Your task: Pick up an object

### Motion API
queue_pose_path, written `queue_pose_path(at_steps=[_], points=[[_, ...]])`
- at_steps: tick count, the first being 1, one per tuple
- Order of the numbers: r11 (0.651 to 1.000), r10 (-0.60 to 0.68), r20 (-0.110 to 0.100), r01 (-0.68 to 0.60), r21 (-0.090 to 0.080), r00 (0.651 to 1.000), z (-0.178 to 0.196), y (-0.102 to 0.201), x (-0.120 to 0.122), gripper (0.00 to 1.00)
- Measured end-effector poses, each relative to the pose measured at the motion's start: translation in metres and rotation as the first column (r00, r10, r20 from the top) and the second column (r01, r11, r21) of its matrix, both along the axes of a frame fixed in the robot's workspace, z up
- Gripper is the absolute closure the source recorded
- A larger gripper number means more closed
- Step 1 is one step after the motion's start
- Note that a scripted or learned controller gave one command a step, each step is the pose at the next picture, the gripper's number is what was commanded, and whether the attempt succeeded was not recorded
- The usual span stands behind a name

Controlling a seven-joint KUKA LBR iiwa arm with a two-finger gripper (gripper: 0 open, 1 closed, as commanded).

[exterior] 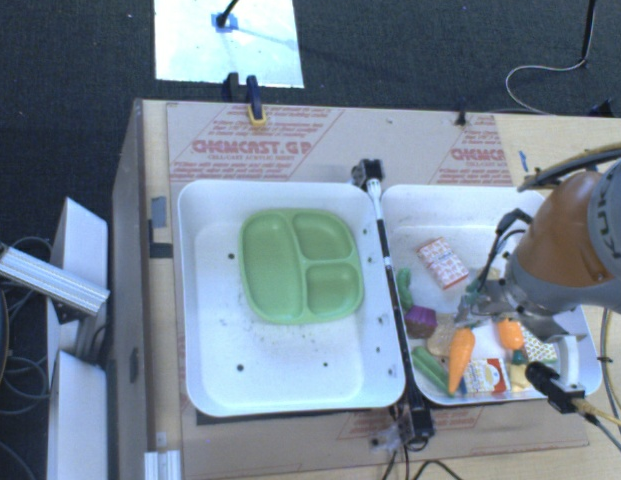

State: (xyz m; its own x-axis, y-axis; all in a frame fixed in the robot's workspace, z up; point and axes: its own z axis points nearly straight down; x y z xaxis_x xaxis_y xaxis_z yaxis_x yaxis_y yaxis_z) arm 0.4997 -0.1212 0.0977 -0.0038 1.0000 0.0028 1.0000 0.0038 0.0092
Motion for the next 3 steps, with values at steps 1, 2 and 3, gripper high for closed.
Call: queue_pose_path(at_steps=[1, 2, 3], points=[[1.000, 0.000, 0.000, 0.000, 0.000, 1.000, 0.000, 0.000, 0.000, 0.00], [1.000, 0.001, 0.001, -0.001, 0.000, 1.000, 0.010, 0.000, 0.001, 1.00], [1.000, 0.001, 0.001, -0.001, 0.000, 1.000, 0.010, 0.000, 0.001, 0.00]])
